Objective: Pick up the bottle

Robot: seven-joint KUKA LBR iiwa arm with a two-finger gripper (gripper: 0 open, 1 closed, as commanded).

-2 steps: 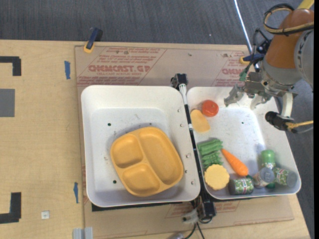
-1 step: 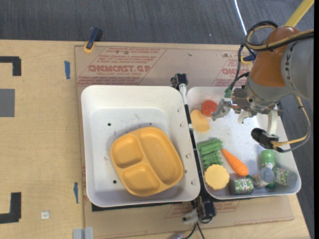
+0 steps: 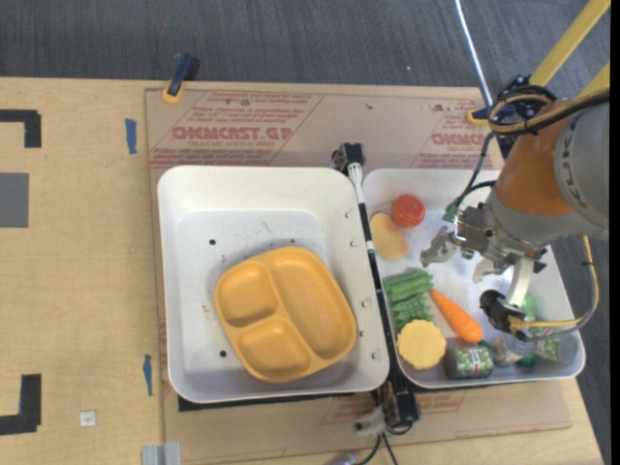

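Bench sheet printed "CHEMCAST"; bottle label green, unreadable.

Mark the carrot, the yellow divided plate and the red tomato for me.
carrot (image 3: pixel 455 317), camera view, middle of its orange body.
yellow divided plate (image 3: pixel 341 303), camera view, its right rim.
red tomato (image 3: pixel 408 210), camera view, centre of its top.

Your view: bright, even overhead light, soft shadows under the yellow tray, white bins slightly washed out, arm at right blurred, fine detail soft.
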